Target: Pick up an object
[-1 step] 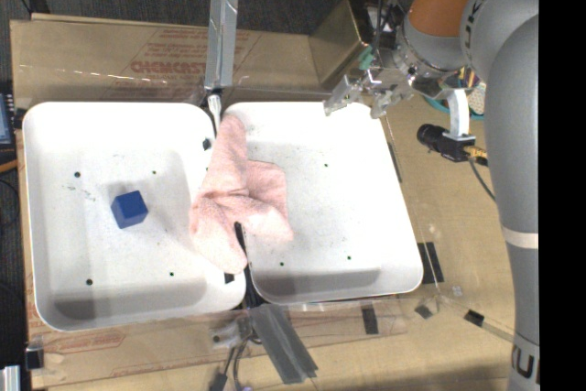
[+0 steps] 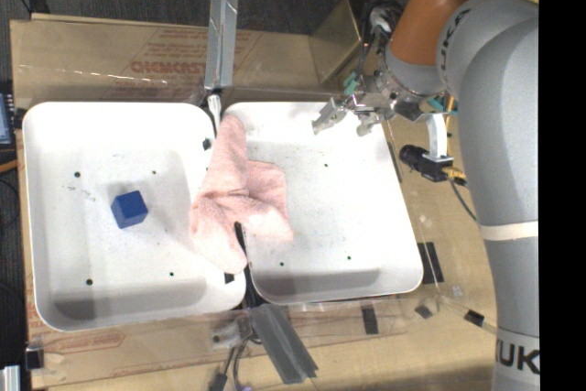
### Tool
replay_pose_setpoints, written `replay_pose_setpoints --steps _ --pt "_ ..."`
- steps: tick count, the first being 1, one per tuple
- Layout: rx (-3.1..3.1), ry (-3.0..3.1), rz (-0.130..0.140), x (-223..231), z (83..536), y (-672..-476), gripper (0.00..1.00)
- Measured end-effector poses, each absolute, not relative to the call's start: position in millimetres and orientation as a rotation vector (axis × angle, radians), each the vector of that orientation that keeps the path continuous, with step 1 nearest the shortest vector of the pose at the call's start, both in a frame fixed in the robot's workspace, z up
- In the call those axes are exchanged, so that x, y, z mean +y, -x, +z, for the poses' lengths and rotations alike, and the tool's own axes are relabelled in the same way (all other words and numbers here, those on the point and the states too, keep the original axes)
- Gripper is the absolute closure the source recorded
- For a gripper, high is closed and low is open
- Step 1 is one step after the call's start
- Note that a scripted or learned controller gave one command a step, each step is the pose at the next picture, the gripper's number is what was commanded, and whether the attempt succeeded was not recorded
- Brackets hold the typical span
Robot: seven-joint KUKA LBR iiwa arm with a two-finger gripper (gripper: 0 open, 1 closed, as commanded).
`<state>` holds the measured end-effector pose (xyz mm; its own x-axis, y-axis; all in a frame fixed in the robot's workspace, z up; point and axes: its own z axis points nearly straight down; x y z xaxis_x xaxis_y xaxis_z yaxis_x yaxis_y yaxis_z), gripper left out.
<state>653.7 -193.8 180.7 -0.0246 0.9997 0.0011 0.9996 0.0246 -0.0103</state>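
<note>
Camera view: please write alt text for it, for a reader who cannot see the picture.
A grey robot arm reaches in from the right, its hand open and holding nothing above the far edge of the right white bin. A pink cloth drapes over the divide between the two bins, and a small blue cube sits in the left bin.

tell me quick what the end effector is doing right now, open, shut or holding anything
End effector: open, fingers spread, nothing between them, above the back edge of the right bin.
</note>
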Motion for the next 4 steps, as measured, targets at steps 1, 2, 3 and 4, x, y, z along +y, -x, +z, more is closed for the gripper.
replay_pose_setpoints --steps 1,2,3,4 --pt "-2.311 2.116 0.011 -129 107 -655.5 0.0" --pt "-2.633 1.694 0.008 -102 87 -616.9 0.0" --pt "-2.689 1.608 0.006 -99 108 -587.9 0.0" --pt "-2.848 1.315 0.003 -98 89 -632.1 0.0"
